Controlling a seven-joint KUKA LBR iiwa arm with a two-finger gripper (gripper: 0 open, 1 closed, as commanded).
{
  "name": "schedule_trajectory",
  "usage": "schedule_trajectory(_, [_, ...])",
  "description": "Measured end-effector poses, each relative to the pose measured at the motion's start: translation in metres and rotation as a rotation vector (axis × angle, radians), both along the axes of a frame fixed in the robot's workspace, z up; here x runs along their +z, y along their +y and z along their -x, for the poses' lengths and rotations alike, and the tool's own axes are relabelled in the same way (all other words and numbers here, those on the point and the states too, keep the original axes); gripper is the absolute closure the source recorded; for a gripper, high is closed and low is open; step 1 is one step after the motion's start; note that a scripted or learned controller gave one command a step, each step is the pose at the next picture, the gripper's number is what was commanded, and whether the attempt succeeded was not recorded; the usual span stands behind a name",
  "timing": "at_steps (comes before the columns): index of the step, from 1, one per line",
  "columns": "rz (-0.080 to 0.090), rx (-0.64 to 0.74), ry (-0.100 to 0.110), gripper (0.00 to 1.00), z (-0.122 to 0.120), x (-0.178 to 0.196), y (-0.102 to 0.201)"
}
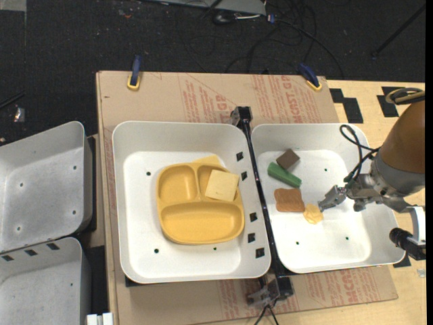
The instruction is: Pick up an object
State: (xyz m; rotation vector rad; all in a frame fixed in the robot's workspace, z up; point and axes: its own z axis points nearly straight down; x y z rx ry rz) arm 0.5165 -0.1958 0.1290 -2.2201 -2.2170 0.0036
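Yellow piece [312,214] is the likely target: small, pale, lumpy, lying flat on the floor of the right bin [352,249]. It reads as light, toy-like and fairly stiff, maybe smooth enough to slip. Its low profile leaves little to pinch; best taken across its narrow width, from straight above, with the tips close to the floor.

End effector [331,200] sits just right of the yellow piece, tip pointing at it, close to or touching its edge; which of the two cannot be told. Whether it is spread or closed also cannot be told at this size. Nothing visibly held.

Outward from the yellow piece:
- brown slab [289,200] just left of it, nearly touching; flat, looks stiff.
- green bar [284,175] up and left, long and thin, easy to straddle.
- dark brown block [289,158] beyond that, against the bar's upper end.
- left bin [135,181] well apart to the left, holding a yellow divided tray [183,212] with a tan square [221,185] in its upper right section.
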Motion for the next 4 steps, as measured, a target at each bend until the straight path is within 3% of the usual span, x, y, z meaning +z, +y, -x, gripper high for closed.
schedule_trajectory(1, [0.002,0.001,-0.005,1.00,-0.001,0.013,0.000])
schedule_trajectory(2, [0.004,0.004,-0.011,1.00,-0.008,0.075,0.002])
schedule_trajectory(3, [0.003,0.004,-0.008,1.00,-0.009,0.100,0.002])
schedule_trajectory(4, [0.000,0.010,-0.006,1.00,-0.017,0.108,0.058])
